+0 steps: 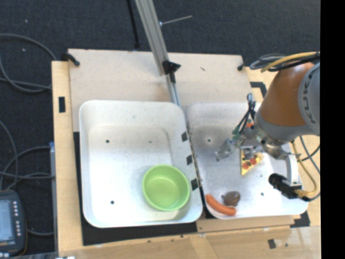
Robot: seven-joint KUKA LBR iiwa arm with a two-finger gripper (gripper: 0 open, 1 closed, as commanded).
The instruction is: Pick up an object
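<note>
A: From the camera view, where does the arm stand?

B: The gripper (229,149) hangs low inside the right bin (210,117), just right of the divider where the two bins meet. Whether it is spread or closed, I cannot tell; the wrist hides too much.

A: Anything in it?

B: Nothing that I can see. A yellow-and-red wedge, perhaps a toy pizza slice (249,163), lies just beside the gripper, further from the divider. At the bin's near edge, close to the divider, lie an orange toy sausage (221,205) and a brown lump (232,198), touching or nearly so.

A: And across the divider?

B: A green bowl (166,187) sits in the left bin (108,123), towards the near corner by the divider.

A: So how far along?

B: I judge it early: every object rests on a bin floor. Grasp and lift are both left to do.
</note>
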